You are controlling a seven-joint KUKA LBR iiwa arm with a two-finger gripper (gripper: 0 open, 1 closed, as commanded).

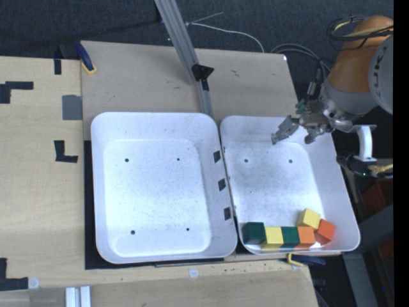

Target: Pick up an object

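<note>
Several small blocks lie along the near edge of the right bin (255, 171): a dark green block (254, 231), a yellow block (273, 236), a green block (289, 235), an orange block (305, 235), a second yellow block (310, 219) and a second orange block (326, 229). My gripper (296, 132) hangs over the far rim of the right bin, well away from the blocks. Its two fingers are spread apart and open, with nothing between them.
The left bin (153, 184) sits beside the right one. A slanted metal bar (182, 40) runs from the top down to the gap between the bins. Cables lie behind the right bin. The arm's orange band (358, 56) is at the upper right.
</note>
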